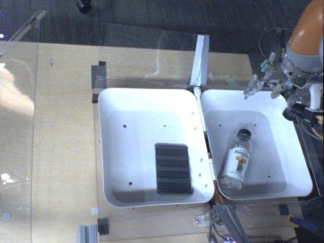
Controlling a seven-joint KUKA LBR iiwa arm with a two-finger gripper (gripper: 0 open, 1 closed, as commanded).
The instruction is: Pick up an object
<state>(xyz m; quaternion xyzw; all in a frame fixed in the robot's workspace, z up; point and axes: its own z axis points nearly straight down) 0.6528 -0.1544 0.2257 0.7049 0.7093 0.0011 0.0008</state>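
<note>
One clear bottle lay tilted in the right bin; a black ridged block lay in the left bin. The gripper hovered over the right bin's far rim, its finger state indiscernible.

Pale wooden bench across the near and left of the scene. Dark carpeted floor along the far side. Clear plastic sheet at the far left, catching bright glare. Upright metal strip at the far middle.

Grey arm with orange band at upper right, tool pointing left, nothing between its fingers.
</note>
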